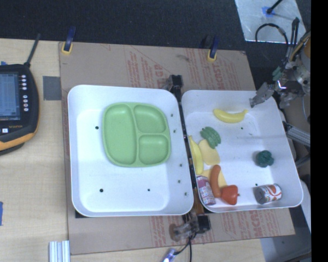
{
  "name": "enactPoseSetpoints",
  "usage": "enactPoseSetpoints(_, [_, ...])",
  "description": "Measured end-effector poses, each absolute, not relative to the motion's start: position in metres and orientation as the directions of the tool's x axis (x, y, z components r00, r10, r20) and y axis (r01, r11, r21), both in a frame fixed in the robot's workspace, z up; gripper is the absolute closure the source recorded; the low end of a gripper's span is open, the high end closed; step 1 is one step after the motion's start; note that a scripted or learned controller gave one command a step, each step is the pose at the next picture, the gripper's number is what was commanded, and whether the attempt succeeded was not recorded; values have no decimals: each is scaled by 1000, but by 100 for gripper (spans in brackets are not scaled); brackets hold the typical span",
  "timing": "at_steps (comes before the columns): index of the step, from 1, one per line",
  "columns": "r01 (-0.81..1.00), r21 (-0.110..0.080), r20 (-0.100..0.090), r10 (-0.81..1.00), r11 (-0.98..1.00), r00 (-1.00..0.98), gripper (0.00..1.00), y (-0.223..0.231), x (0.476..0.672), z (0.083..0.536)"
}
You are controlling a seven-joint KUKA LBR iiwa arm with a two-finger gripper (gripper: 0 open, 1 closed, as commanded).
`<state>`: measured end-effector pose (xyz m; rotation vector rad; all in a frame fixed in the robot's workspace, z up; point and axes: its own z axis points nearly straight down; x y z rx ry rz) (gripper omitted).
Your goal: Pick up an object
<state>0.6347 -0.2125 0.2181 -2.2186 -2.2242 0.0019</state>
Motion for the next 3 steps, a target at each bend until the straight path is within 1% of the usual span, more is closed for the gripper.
enactPoseSetpoints(1, [1000,-5,0,1000,6,-6,0,-157,604,198])
enactPoseSetpoints(2, [1000,-1,-2,1000,2,-2,0,-213,590,206])
enactPoseSetpoints(3, [1000,6,-2,1000,4,-4,0,-198,659,103])
